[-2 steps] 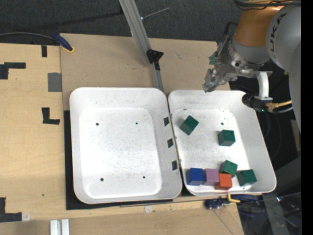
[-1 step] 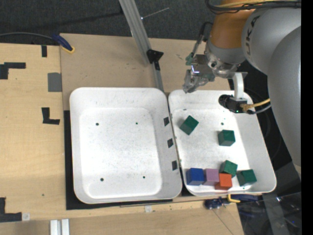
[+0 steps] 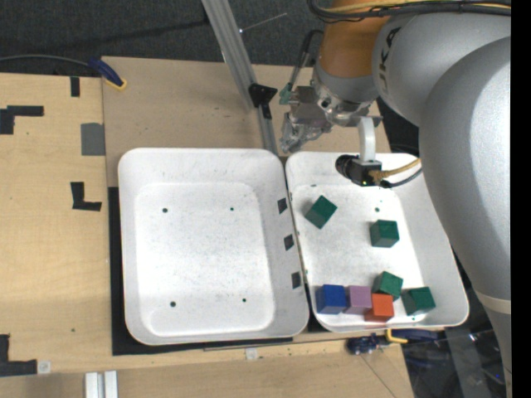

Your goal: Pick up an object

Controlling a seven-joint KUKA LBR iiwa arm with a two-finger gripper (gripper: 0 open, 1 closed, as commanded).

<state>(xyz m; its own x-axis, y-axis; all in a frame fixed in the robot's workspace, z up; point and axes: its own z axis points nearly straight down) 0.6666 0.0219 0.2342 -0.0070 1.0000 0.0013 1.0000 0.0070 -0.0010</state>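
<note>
The tool (image 3: 300,133) hangs over the far rim between the two bins, its grip state impossible to tell. Nearest in the right bin (image 3: 431,222) sits a tilted green cube (image 3: 320,211); beyond it, blue cube (image 3: 332,298), purple cube (image 3: 360,297) and orange cube (image 3: 382,306) crowd the near wall, where a descent risks jamming between neighbours.

The left white bin (image 3: 133,172) sits on a black mat (image 3: 117,338) on the tan bench (image 3: 50,264). Black tape marks (image 3: 80,196) lie at nine o'clock, a grey patch (image 3: 93,138) at ten, and a slanted metal rail (image 3: 232,44) at twelve.
</note>
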